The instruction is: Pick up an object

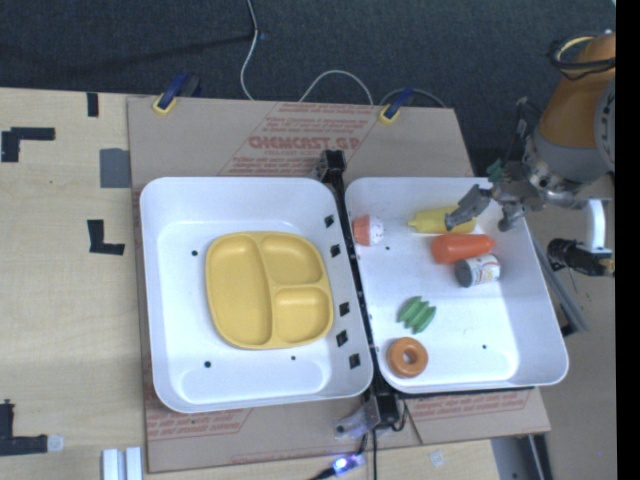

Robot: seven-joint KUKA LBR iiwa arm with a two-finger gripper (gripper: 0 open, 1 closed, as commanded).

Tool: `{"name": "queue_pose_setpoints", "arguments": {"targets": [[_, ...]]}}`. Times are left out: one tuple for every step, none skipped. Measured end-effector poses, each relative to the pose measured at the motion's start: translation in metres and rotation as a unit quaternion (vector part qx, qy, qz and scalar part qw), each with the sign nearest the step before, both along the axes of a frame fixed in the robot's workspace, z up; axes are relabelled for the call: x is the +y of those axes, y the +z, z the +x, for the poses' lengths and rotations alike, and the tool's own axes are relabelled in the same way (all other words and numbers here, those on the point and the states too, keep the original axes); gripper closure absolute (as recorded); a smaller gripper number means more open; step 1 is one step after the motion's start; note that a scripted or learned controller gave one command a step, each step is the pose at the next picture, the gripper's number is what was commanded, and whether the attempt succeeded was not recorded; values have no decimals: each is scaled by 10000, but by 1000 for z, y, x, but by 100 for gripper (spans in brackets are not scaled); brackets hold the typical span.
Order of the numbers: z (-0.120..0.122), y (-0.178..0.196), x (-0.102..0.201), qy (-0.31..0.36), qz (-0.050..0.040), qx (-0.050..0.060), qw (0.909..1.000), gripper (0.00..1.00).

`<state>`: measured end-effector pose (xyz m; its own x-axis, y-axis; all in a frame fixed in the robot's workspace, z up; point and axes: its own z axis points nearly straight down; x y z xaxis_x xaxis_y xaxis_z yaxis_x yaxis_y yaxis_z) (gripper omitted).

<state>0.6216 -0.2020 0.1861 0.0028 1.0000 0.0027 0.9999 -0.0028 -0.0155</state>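
Observation:
The right bin [500, 368] holds several small toy items: a yellow banana-like piece [428, 221], an orange carrot-like piece [460, 247], a small grey-and-white can [477, 270], a green ridged piece [416, 314], a brown doughnut [407, 356] and a small white-and-orange piece [367, 231]. My gripper [487, 207] hangs over the bin's far right corner, just right of the yellow piece and above the orange one. Its two dark fingers stand apart, open, with nothing between them.
The left bin [175, 368] holds a yellow divided plate [268, 290]. Black clips run along the seam between the bins [345, 298]. Both bins rest on a cardboard sheet [290, 133]. A white cable loops at the back. The arm's grey-and-orange body [580, 118] stands at the right.

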Motion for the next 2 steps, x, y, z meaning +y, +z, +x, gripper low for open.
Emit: {"name": "queue_pose_setpoints", "arguments": {"targets": [[3, 10, 1, 19, -15, -69, 10000, 0], [-2, -51, 7, 21, -15, -52, 10000, 0]]}}
